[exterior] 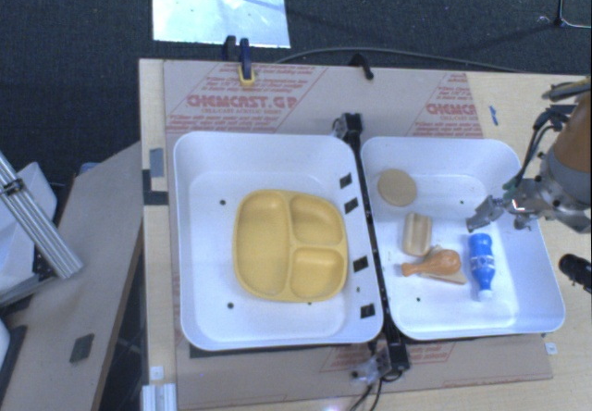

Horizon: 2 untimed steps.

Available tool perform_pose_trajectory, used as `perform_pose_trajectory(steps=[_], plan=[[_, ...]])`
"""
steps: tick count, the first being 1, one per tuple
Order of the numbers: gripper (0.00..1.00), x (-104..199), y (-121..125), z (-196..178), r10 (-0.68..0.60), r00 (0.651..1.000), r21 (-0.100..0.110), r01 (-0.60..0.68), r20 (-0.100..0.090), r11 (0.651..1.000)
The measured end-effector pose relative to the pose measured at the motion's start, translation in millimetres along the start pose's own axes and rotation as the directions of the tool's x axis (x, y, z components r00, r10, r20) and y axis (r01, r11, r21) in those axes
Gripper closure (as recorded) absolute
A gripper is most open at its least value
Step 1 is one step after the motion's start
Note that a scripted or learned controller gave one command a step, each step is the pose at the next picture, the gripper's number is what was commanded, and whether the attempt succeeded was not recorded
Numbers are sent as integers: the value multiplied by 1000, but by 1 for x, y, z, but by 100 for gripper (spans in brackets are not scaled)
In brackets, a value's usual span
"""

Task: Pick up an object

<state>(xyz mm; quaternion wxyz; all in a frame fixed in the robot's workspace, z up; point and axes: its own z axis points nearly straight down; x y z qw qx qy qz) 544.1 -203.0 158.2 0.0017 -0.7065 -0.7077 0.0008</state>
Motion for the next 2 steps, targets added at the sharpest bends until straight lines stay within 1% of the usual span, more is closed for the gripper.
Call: perform_pose_trajectory(steps=[1, 2], plan=[[0, 10, 5, 51, -2, 1000, -1, 2, 0, 1000], [0, 10, 5, 75, -1, 1000, -3, 1, 1, 1000]])
